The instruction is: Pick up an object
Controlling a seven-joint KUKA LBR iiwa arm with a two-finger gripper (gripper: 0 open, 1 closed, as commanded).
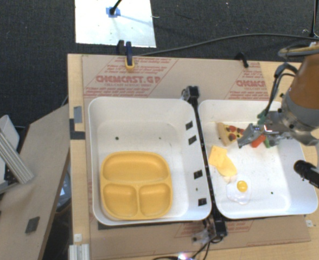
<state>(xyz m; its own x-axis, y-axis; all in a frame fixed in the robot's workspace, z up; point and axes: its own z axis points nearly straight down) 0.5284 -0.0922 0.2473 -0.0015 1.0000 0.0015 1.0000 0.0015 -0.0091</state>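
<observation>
My gripper (255, 136) sits low in the right bin (300, 196), just beside the pizza slice (230, 131); I cannot tell its state. No object is visibly lifted, so I judge the pick not yet done. A yellow cheese slice (222, 161) and a fried egg (241, 188) lie nearer the front. The left bin (143, 110) holds a yellow divided tray (136, 185). Both bins rest on a board (165, 75) over dark floor.

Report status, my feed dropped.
Gripper low in right bin, beside pizza slice. Cheese wedge, fried egg untouched. Nothing obstructing.
</observation>
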